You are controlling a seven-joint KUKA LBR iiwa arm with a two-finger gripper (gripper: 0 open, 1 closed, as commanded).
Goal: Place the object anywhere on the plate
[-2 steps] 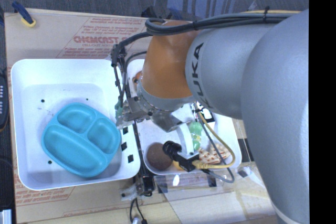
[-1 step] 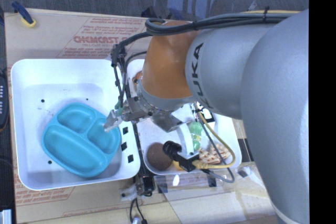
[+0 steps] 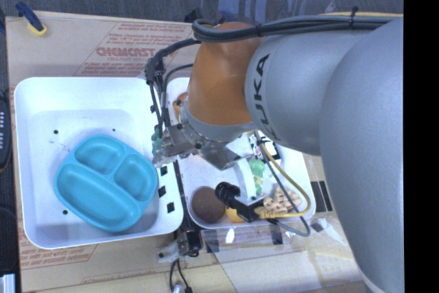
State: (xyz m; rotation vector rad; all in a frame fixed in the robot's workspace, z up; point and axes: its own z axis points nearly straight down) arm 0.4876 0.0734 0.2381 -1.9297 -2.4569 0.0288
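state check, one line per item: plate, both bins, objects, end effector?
blue divided plate: flat in the left bin, all three compartments bare
left bin: holds the plate
right bin: holds the objects, largely covered by the arm
brown round object: resting at the right bin's near edge
waffle piece: lying in the right bin
end effector: over the right bin, fingers hidden

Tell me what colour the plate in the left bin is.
Light blue. The plate, with three compartments, shows best in the camera view.

Bright, even overhead light, soft shadows inside the left bin (image 3: pixel 27 147), slightly soft and grainy throughout.
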